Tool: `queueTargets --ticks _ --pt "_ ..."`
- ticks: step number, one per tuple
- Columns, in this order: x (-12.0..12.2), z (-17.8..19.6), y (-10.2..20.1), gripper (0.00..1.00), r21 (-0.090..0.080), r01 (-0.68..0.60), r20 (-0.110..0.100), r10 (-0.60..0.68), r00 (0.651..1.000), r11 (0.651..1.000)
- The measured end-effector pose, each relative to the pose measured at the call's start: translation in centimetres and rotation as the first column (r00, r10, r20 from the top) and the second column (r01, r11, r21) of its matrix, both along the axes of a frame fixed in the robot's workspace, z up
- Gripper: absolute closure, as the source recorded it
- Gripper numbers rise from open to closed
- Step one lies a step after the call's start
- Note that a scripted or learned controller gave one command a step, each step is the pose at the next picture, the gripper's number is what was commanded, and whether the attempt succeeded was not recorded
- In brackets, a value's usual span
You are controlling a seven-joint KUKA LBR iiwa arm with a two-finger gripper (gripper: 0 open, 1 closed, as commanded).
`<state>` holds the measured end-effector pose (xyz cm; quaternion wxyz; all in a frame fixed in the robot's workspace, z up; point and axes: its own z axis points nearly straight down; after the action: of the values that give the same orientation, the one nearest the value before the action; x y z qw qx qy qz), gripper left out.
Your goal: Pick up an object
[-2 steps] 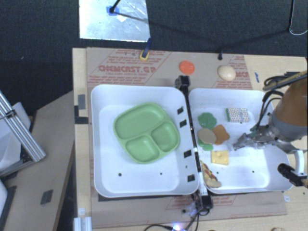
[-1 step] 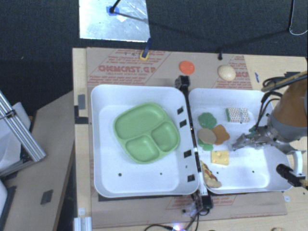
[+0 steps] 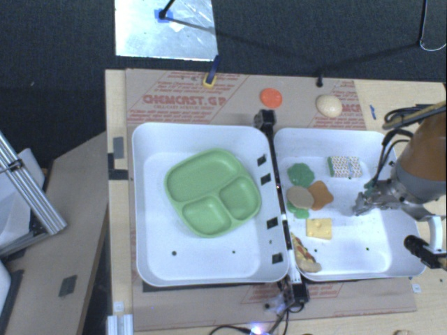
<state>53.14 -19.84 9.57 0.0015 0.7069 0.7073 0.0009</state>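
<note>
Arm (image 3: 422, 160) comes in from the right, orange band above grey wrist, over the right bin (image 3: 363, 260). Gripper (image 3: 364, 202) sits low near the bin's right side, metal tip pointing left toward the food pile. Can't tell if it's apart or together, too small and blurred. Nothing visibly clamped.

Right bin, smooth white plastic, holds the pick candidates:
- flat green leaf shape (image 3: 301, 174)
- beige oval disc (image 3: 301, 197) overlapping it
- orange-brown lobed piece (image 3: 321, 193) touching the disc
- yellow cheese square (image 3: 320, 228), small holes, just below the pile
- patterned white block (image 3: 345, 166), speckled, near the back wall
- pizza-like slice (image 3: 305, 255) at the front-left corner

Gripper is apart from all of these; brown piece is nearest.

Left bin (image 3: 160, 264): glossy green tray (image 3: 211, 192), three compartments, rounded corners, lying at an angle.

On the cardboard behind the bins: orange disc (image 3: 271, 98), pale egg shape (image 3: 329, 105).
</note>
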Motion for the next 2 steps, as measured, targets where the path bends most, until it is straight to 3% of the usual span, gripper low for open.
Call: queueTargets --ticks 2 --pt "-0.6 10.2 0.8 1.0 -0.001 -0.004 0.002 0.004 1.0 1.0"
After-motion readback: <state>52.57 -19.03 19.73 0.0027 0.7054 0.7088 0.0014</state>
